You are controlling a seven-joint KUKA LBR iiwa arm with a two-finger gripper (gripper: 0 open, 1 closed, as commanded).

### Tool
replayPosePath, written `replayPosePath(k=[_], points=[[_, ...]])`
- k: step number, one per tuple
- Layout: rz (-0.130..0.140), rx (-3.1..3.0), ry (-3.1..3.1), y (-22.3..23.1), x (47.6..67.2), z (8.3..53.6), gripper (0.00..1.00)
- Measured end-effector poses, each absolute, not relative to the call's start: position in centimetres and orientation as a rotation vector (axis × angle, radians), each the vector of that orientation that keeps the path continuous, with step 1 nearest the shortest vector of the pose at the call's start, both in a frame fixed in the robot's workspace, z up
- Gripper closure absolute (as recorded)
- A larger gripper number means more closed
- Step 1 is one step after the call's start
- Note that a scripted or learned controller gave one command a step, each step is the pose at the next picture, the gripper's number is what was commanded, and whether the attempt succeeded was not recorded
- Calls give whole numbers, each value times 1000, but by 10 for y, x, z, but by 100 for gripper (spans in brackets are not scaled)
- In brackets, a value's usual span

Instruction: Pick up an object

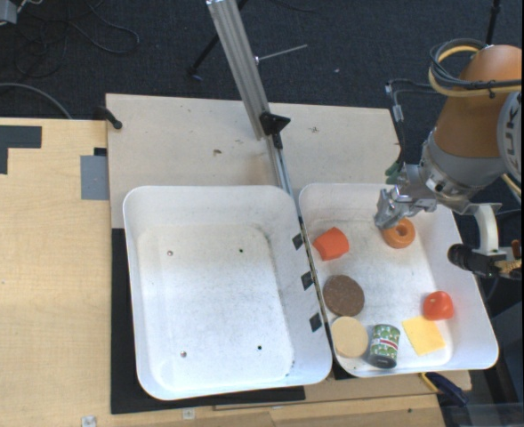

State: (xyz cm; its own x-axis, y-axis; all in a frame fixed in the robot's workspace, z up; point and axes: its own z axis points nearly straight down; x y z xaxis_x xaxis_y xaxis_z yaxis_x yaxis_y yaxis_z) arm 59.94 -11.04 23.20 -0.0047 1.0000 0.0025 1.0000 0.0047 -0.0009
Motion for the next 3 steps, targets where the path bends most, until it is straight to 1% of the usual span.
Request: replayPosePath(k=[1,2,3], points=[[2,-2214,-2221,-62,590,228,100],[-1,-2214,-2225,-10,589,238,100],[2,-2213,-2224,49,596,228,100]])
